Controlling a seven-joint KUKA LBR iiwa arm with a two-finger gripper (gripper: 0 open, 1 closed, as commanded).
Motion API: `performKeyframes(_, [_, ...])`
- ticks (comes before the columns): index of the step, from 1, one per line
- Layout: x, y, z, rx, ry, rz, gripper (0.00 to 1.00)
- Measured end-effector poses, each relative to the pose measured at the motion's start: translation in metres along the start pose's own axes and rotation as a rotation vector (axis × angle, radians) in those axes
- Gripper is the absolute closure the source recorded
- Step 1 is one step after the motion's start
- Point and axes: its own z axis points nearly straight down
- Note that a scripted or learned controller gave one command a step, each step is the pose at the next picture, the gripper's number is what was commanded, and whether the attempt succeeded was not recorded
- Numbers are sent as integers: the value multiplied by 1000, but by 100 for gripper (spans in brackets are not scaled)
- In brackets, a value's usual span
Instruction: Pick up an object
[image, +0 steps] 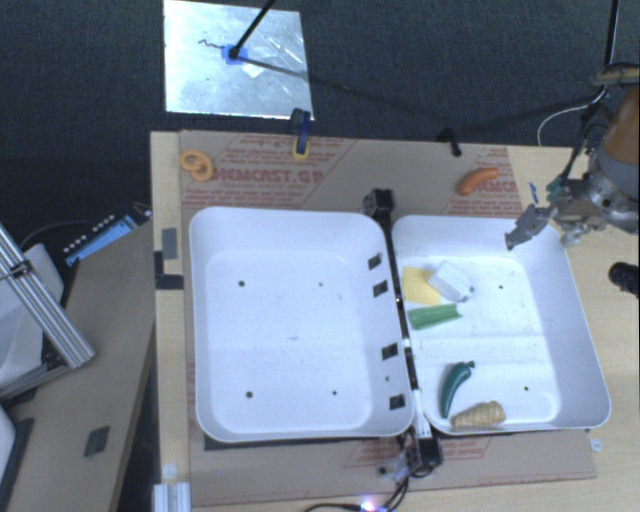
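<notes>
White bin (575, 330) lies below our gripper (545, 225), whose open fingers grasp nothing; we judge it approaching, needing descent toward the green pepper (455, 385).

Two bins sat side by side on the tabletop (330, 165): left bin (290, 325), right bin (560, 340). All loose items in the bins lay in the right bin's left half. Wedge (420, 287) and block (450, 280) touched at the far end, block overlapping the wedge's right side. Cucumber (434, 316) just near of them. Pepper (456, 381) further near, cone (477, 414) nearest, by the rim. Tool (545, 222) hung over the right bin's far right corner. Sausage (478, 180) and ring (196, 164) lay outside on the tabletop, far side.
</notes>
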Motion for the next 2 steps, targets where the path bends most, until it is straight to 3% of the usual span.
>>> performKeyframes(1, [70,39,56,1,2,-8,0])
performKeyframes(2, [65,38,42,-4,0,-5,100])
